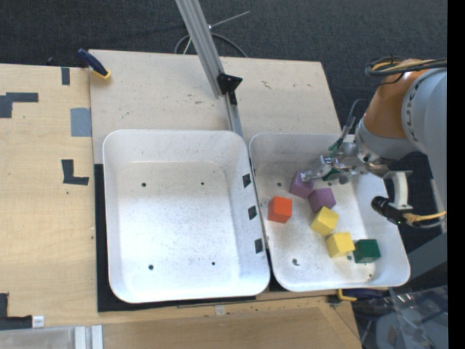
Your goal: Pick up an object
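In the right bin [290, 145] lie several small blocks. An orange cube [280, 209] sits at the left. Two purple blocks [301, 186] [322, 198] lie near the middle, two yellow cubes [325, 221] [338, 244] sit below them, and a green cube [367, 250] rests near the front right corner. My gripper [320, 171] hangs low over the bin's upper middle, just above and to the right of the upper purple block. Whether it touches that block is unclear.
The left bin [116, 195] is a shallow white tray beside the right one. A slanted metal pole [200, 31] crosses the bench from the top and ends between the bins. A blue and yellow tool [94, 63] lies at the bench's far left corner.
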Available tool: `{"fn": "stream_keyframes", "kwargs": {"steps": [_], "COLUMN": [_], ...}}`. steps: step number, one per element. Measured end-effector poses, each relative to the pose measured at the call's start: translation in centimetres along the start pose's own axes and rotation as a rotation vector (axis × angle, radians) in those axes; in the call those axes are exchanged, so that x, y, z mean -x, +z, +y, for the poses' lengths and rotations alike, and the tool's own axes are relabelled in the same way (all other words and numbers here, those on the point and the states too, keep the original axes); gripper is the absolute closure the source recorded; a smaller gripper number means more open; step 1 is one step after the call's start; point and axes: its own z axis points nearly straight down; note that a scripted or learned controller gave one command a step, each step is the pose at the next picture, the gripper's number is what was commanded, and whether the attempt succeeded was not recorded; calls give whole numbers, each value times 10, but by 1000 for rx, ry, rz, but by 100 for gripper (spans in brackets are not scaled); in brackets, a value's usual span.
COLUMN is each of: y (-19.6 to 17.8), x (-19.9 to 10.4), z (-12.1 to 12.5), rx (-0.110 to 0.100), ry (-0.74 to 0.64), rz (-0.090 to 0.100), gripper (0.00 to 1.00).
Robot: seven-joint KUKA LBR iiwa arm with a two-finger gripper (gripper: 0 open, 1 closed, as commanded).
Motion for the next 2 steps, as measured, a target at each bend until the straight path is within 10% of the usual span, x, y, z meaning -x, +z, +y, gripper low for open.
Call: {"fn": "stream_keyframes", "kwargs": {"steps": [1, 2], "y": [-11, 1], "x": [-1, 21], "z": [-18, 37], "rx": [7, 22], "ry": [4, 4], "rz": [-8, -11], "gripper": [0, 0]}}
